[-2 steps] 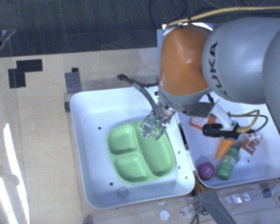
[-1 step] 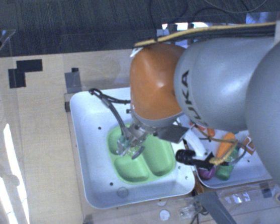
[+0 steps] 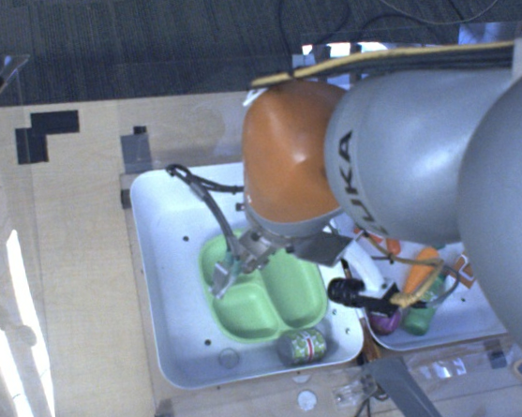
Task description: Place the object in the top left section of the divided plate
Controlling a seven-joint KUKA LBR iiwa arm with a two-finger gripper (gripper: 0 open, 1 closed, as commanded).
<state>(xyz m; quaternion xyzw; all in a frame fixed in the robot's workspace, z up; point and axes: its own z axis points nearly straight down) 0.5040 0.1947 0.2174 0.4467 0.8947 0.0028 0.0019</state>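
A light green divided plate (image 3: pixel 255 309) lies in the left white bin (image 3: pixel 172 289). My gripper (image 3: pixel 229 273) hangs over the plate's upper left section, low above it, at the end of the grey and orange arm (image 3: pixel 292 156). The arm hides the plate's top right part. Whether anything sits between the fingers is too small to tell. A small green and white can-like object (image 3: pixel 302 345) lies in the left bin just below the plate's lower edge.
The right bin (image 3: pixel 464 324) holds several items: a black object (image 3: pixel 358 295), an orange piece (image 3: pixel 420 270), a green piece (image 3: pixel 418 318) and white things. The arm covers most of the right bin. A cable (image 3: pixel 205 195) runs along the gripper.
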